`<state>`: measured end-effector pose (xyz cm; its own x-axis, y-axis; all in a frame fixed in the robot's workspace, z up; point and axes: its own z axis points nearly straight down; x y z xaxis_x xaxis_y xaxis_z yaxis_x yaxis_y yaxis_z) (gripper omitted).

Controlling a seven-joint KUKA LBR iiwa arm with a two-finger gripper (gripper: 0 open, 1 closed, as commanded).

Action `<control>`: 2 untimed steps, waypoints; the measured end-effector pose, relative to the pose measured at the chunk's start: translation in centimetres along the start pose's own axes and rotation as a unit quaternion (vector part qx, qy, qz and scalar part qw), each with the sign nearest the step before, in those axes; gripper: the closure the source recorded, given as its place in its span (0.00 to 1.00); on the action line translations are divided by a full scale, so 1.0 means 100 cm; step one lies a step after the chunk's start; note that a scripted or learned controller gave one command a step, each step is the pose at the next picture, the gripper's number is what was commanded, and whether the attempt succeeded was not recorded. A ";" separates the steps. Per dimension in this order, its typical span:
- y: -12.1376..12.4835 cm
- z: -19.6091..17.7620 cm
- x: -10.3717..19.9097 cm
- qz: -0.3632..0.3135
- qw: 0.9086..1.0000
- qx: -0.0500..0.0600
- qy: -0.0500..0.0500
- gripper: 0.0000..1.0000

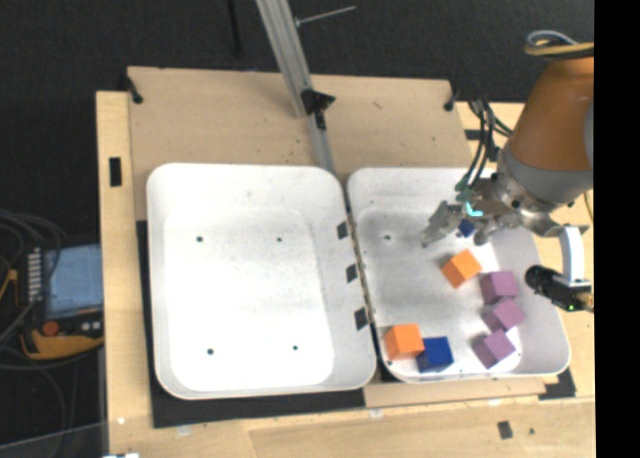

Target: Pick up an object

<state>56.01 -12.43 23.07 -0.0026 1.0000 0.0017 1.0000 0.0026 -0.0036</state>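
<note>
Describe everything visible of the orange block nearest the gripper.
The orange block is a small matte cube, seemingly foam, lying turned at a slant on the floor of the right bin. It sits just below the gripper and appears apart from it, with a purple block close at its lower right. No finger encloses it.

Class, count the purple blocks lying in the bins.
3, all in the right bin: upper purple block, middle purple block just below it, lower purple block near the front rim. The arm could hide another.
</note>
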 end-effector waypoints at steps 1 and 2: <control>0.001 -0.002 0.000 0.001 1.000 -0.002 -0.001 0.00; -0.002 0.041 -0.006 0.002 1.000 0.000 -0.001 0.00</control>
<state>55.76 -12.99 18.96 0.0021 1.0000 -0.0013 1.0000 -0.0021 -0.0045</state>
